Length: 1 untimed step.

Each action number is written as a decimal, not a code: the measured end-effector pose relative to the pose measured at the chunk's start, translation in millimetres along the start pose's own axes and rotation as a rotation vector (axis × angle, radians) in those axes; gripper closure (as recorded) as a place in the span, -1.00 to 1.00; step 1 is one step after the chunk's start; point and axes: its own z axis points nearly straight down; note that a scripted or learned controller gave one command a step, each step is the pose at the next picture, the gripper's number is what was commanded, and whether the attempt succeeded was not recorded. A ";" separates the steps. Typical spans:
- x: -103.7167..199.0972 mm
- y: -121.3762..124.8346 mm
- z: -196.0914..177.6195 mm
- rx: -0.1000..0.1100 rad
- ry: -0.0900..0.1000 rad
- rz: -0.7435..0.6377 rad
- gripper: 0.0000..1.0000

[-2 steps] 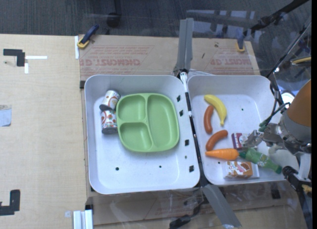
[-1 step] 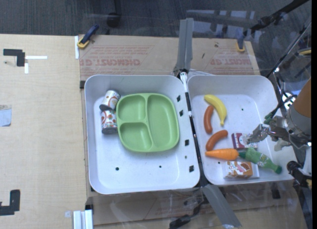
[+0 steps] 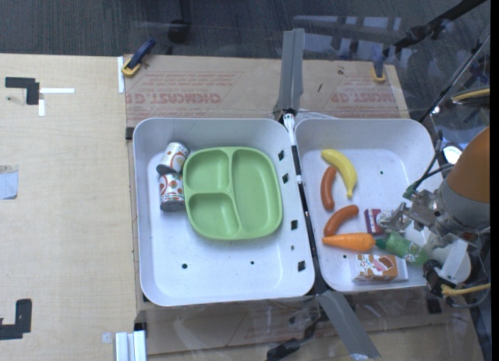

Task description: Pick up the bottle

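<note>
The bottle [image 3: 403, 247] is green and lies on its side near the right wall of the right bin [image 3: 366, 143], just right of a carrot [image 3: 348, 241]. My gripper [image 3: 415, 219] hangs directly above and slightly behind the bottle, at the end of the grey arm with the orange band [image 3: 472, 174] that reaches in from the right. The bottle's right end is partly covered by the wrist hardware. I see nothing lifted off the bin floor.
The right bin also holds a banana [image 3: 341, 169], two sausages [image 3: 328, 188] [image 3: 341, 218], a red and white packet [image 3: 379, 219] and an orange pouch [image 3: 377, 267]. In the left bin [image 3: 156, 274] sit a green divided plate [image 3: 232, 192] and two cans [image 3: 171, 189].
</note>
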 end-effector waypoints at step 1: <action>2.4 1.1 -9.4 -0.002 0.003 -0.003 1.00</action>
